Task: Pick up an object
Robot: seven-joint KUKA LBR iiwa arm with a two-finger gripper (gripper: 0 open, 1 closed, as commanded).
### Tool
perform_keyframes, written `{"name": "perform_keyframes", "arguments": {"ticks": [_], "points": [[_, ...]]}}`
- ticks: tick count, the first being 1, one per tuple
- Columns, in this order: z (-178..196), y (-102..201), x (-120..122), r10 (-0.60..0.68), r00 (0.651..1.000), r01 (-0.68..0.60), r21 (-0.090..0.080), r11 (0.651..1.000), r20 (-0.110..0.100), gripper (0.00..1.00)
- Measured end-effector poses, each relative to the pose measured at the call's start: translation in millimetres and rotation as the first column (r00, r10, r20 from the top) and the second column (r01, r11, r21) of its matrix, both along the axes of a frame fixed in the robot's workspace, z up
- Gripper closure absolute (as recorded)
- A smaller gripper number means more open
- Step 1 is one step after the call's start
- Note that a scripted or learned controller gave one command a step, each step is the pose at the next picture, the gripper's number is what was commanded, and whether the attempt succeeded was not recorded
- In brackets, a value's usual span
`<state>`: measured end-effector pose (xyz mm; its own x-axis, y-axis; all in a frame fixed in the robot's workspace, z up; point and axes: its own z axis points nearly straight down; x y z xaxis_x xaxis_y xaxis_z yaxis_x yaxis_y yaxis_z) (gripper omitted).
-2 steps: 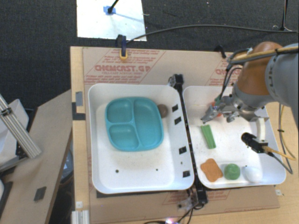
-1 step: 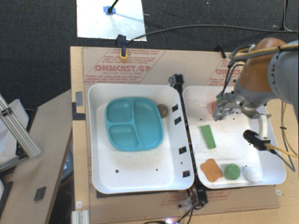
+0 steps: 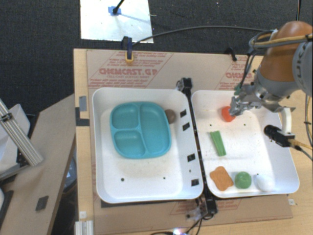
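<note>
The bench (image 3: 161, 67) carries two shallow white bins side by side. The left bin (image 3: 105, 180) holds a teal divided tray (image 3: 141, 130), with a small brown lump (image 3: 170, 115) just beside the tray's upper right corner. The right bin (image 3: 281, 173) holds the loose pieces. The grey arm (image 3: 283, 62), with its orange band, reaches in from the right and comes down over the right bin's upper part. Its gripper (image 3: 236, 107) sits low at the red-orange object (image 3: 228, 114), which lies at the tips' lower left, touching or nearly so; whether the gripper is spread or pressed together cannot be told here, nor whether it pinches the object. Below lies a green stick (image 3: 218, 143), near the bin's middle. Along the bin's lower edge sit an orange piece (image 3: 221, 178), a green round piece (image 3: 242, 180) and a white piece (image 3: 265, 182), close together.
</note>
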<state>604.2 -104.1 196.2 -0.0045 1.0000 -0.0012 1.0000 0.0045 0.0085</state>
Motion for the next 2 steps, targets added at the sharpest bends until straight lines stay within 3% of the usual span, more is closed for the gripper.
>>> {"name": "perform_keyframes", "arguments": {"ticks": [2], "points": [[99,-2,10,0.0,1.0,0.0,0.0,1.0,-0.001,1.0]]}}
